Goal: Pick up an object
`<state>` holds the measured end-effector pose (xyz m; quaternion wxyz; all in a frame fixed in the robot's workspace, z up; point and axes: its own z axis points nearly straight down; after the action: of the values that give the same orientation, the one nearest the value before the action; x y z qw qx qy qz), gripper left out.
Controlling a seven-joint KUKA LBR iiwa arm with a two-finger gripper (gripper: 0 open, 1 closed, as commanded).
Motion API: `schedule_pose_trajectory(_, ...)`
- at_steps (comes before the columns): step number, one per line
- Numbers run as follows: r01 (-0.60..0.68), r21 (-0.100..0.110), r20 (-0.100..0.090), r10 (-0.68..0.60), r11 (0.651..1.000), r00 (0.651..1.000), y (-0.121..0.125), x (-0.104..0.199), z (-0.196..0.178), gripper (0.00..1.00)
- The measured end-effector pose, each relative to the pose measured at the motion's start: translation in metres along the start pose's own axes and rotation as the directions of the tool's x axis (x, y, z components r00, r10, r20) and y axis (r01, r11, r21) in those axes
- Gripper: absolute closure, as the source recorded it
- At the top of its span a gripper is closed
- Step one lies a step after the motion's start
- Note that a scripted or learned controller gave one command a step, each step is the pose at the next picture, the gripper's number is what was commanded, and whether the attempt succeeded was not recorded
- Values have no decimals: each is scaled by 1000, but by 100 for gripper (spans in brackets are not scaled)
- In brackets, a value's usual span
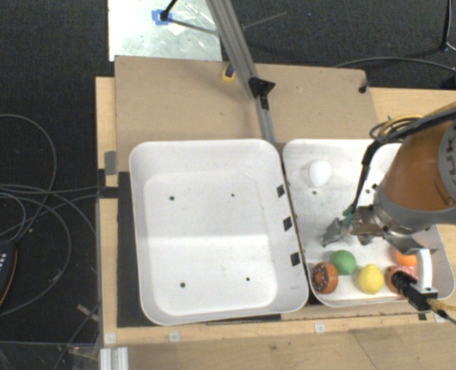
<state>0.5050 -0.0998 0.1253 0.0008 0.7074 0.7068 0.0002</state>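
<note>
The end effector (337,233) hovers just above a green ball (343,262) (right bin).

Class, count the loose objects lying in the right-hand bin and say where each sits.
5, though the arm may hide more: white ball near the far wall; brown donut, green ball and yellow lemon along the near edge; orange piece beside the arm.

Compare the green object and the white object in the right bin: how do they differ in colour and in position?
The green object is vivid green, while the white object nearly blends with the right bin. The green object lies near the bin's front edge, close beside a brown object and a yellow object; the white object sits alone toward the back. The gripper is just above the green object, far from the white one. Both look rounded and lie in the same bin.
</note>
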Motion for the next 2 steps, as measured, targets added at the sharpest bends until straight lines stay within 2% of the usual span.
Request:
schedule_pose_trajectory(1, 0, -2, -1, 0, 1000, 1000, 1, 0, -11, 100)
schedule_pose_trajectory(2, 4, -5, 0, -4, 1000, 1000, -5, -1, -59, 100)
